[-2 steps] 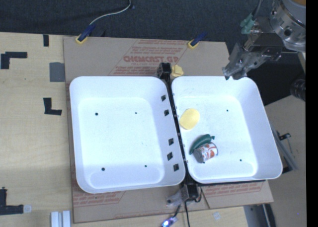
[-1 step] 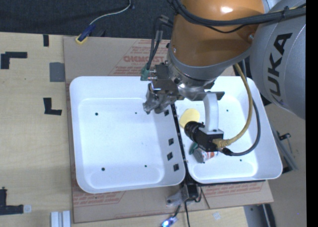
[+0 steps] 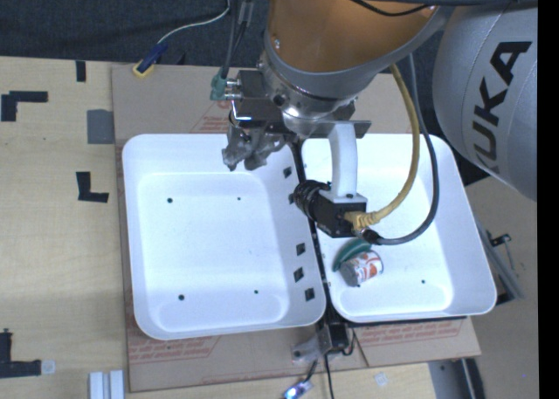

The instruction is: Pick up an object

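Observation:
A small object (image 3: 360, 264), grey and white with a green strip and a red patch, lies in the right bin (image 3: 472, 240) near its front left corner. My gripper (image 3: 249, 153) hangs over the back edge of the left bin (image 3: 133, 214), near the divide between the two bins. It is well apart from the object, up and to the left of it. I see nothing held in it. The orange band and grey wrist cover the back of both bins.
A black box (image 3: 330, 212) with a yellow hose hangs from the arm over the divide, just above the object. Both bins rest on a cardboard sheet (image 3: 166, 96). A cable with a blue and yellow plug (image 3: 149, 62) lies at the back left.

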You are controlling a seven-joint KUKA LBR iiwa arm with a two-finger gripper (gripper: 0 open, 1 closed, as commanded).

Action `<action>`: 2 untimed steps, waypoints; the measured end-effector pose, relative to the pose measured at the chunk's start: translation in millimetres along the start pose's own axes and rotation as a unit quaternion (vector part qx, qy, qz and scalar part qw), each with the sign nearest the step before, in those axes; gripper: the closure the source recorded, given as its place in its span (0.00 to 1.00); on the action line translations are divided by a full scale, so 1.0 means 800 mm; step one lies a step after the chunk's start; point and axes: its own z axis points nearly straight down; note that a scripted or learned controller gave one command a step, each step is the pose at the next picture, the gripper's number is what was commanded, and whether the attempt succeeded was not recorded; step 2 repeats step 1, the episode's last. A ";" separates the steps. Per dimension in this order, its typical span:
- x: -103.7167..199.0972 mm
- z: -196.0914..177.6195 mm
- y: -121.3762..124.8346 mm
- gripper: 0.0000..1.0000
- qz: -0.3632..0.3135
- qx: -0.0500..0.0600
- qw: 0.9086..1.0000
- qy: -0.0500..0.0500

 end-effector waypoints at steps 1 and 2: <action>0.034 0.196 -0.003 1.00 0.002 0.010 1.000 -0.005; 0.034 0.196 -0.003 1.00 0.002 0.010 1.000 -0.005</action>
